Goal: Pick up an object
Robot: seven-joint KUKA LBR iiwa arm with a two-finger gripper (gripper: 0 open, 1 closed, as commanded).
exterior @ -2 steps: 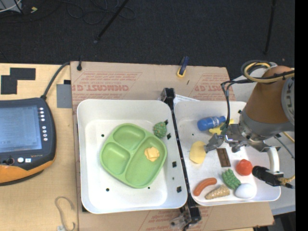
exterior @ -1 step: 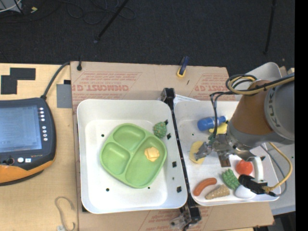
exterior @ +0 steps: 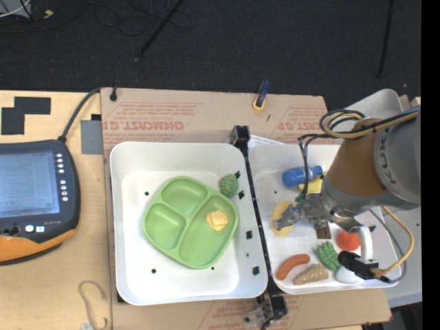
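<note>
Pendant (exterior: 31, 191) sits far to your left on the bench, its screen lit. Next comes the left bin (exterior: 130, 280), where you see a green plate (exterior: 179, 222) with three sections; a yellow piece (exterior: 217, 219) lies in its right-hand section, and a small broccoli (exterior: 229, 183) rests just off the plate's upper right rim, near the bin's wall. Past the divider, the right bin (exterior: 265, 167) holds your pickable items: a yellow banana (exterior: 280, 218) at left, a blue cylinder (exterior: 295, 176) with something yellow beside it higher up, a sausage (exterior: 292, 264) and a tan cone (exterior: 311, 274) along the near edge, a green leafy piece (exterior: 328, 255), and a red piece (exterior: 347, 240) near some white ones. Your gripper (exterior: 297, 214) hangs low over this bin, just beside the banana. You cannot tell how its pincer stands, nor whether it touches the banana. The arm (exterior: 375, 163) reaches in from the right.
</note>
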